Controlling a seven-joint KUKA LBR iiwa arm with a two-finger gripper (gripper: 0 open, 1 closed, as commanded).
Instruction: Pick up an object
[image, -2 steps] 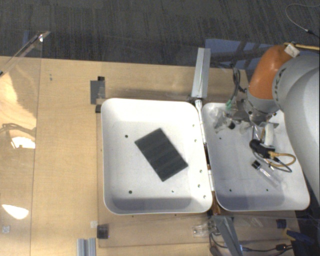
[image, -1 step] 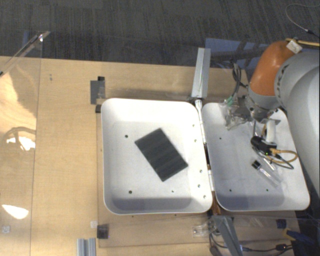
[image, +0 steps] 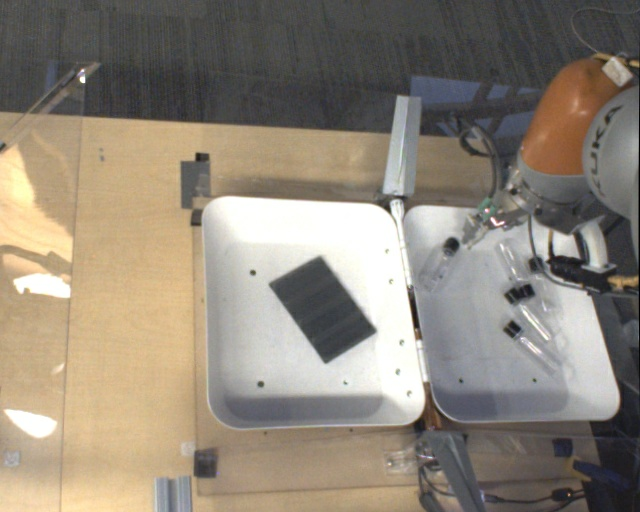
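A dark grey rectangular pad (image: 323, 308) lies flat and turned at an angle in the middle of the left bin (image: 230, 380). In the right bin (image: 590, 395) lie several small clear plastic pieces with black ends: one (image: 443, 254) near the bin's far left corner, one (image: 518, 293) in the middle and one (image: 516, 329) just in front of it. My gripper (image: 488, 216) hangs over the far edge of the right bin, just right of the far-left clear piece. The grey wrist and orange band (image: 562, 115) cover most of it.
A metal bar (image: 404, 145) stands behind the gap between the bins. A black cable (image: 570, 268) trails from the arm across the right bin's far right side. The wooden bench (image: 110, 300) stretches to the left of the bins.
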